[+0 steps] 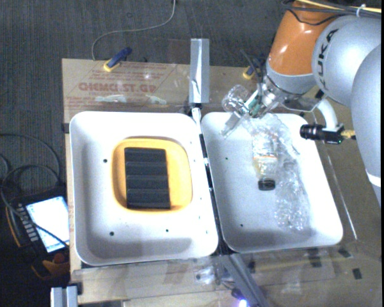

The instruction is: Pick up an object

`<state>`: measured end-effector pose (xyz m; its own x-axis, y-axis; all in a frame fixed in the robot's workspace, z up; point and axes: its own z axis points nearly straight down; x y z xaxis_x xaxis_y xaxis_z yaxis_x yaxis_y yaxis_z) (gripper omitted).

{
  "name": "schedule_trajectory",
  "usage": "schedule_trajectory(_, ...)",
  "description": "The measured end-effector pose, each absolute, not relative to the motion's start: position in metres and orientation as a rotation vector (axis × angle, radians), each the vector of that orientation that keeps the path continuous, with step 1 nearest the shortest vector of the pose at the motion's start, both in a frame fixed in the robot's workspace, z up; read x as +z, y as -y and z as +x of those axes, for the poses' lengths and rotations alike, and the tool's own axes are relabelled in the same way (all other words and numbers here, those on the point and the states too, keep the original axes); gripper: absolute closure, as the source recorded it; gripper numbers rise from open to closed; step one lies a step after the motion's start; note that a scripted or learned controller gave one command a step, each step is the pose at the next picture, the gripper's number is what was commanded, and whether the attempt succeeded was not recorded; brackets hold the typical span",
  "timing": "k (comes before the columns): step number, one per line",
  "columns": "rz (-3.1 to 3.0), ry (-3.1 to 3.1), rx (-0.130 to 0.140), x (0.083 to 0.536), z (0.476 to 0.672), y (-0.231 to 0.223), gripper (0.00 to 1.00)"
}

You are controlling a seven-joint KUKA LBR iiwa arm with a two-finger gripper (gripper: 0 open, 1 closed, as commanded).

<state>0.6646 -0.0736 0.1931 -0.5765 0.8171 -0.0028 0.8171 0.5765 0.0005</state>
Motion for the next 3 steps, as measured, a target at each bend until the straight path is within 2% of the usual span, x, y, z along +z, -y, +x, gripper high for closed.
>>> schedule_trajectory(1,1.443,-2.787,0.002,0.202,0.665,0.072,1.00)
schedule_trajectory(2,1.428,-2.798,-0.004,0.124,0.648,0.119,1.00)
schedule_trajectory(3,1.440,-2.790,0.003,0.186,0.669,0.120,1.00)
